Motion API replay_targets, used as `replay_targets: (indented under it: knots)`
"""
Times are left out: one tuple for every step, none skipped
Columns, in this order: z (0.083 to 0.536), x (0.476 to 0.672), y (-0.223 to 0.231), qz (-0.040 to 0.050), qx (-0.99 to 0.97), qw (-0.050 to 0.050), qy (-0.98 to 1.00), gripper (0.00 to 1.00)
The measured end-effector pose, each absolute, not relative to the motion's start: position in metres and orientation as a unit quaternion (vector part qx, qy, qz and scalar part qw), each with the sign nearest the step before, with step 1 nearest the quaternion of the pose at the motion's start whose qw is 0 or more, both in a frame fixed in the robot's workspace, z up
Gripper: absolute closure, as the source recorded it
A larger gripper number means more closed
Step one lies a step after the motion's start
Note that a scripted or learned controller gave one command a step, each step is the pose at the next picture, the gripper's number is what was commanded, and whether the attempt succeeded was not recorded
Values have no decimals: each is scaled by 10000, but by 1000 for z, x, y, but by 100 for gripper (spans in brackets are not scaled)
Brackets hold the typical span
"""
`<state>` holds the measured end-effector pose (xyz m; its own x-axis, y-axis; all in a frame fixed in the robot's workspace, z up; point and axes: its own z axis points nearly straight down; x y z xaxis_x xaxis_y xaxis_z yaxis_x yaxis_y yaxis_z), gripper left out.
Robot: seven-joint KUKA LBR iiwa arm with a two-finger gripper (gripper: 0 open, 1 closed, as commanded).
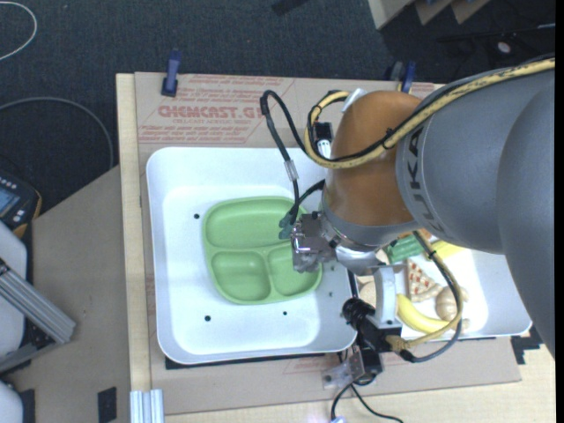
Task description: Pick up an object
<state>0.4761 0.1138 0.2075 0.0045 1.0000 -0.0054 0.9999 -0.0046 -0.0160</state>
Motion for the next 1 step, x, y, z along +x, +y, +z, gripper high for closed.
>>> replay_targets:
  knots:
    - [248, 516, 169, -25, -7056, -6, -7086, 100]
